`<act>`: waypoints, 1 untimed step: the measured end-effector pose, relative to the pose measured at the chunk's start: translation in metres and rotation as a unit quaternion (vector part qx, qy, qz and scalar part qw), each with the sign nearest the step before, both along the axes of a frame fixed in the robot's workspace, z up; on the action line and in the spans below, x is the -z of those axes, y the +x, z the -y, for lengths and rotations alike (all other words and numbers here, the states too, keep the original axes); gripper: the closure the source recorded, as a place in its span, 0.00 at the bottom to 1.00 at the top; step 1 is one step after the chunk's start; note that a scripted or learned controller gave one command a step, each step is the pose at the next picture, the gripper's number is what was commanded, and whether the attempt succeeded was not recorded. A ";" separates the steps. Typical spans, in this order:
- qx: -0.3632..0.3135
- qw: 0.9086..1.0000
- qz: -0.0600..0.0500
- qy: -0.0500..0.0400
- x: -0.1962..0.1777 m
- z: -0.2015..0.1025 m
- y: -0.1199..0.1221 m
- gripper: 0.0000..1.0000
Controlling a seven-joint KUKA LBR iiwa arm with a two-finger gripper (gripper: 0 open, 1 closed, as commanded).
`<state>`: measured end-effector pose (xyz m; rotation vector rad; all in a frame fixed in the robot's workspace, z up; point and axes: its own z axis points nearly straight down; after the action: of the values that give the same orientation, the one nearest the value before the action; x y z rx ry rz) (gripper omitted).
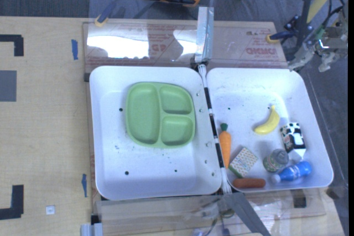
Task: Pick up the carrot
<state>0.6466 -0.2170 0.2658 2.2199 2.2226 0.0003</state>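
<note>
The hand [325, 52] hangs past the right bin's [249, 81] far corner; I cannot tell its grip. The carrot [225, 144] lies well away, against the divider.

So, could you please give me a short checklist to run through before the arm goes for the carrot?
1. Carrot in view, in the right bin: ok.
2. Carrot uncovered from above: ok.
3. Room around it: not ok; it lies along the bin's left wall, with the cracker close on its right.
4. Sausage apart from the carrot's lower end: ok, narrowly.
5. Gripper clear of the bins, at the upper right: ok.
6. Finger opening: cannot tell.
</note>
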 end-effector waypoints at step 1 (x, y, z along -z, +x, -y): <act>0.135 0.991 0.002 -0.001 -0.056 -0.015 0.003 0.00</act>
<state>0.6491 -0.2020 0.3218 2.4975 1.8991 0.0019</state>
